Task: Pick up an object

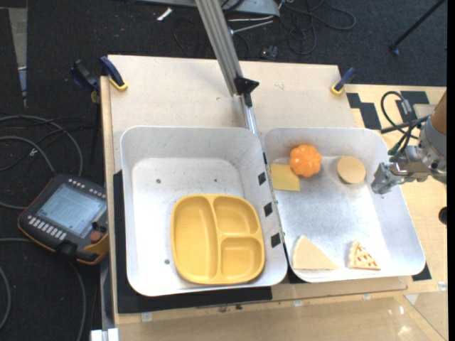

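The right bin (398, 212) holds an orange pumpkin-like ball (306, 160) at the back, with a flat yellow cheese square (285, 177) beside it. A tan round disc (351, 169) lies at the back right. Along the front lie a pale wedge (311, 255) and a small pizza-like slice (363, 256). My gripper (382, 180) hangs at the bin's right rim, just right of the tan disc and apart from it. Nothing shows between its fingers.
The left bin (142, 190) carries a yellow three-compartment tray (217, 239). A slanted metal pole (224, 45) crosses the back of the bench to the divide between the bins. Clamps sit at the bench's back corners. A teach pendant (67, 215) lies on the floor at left.
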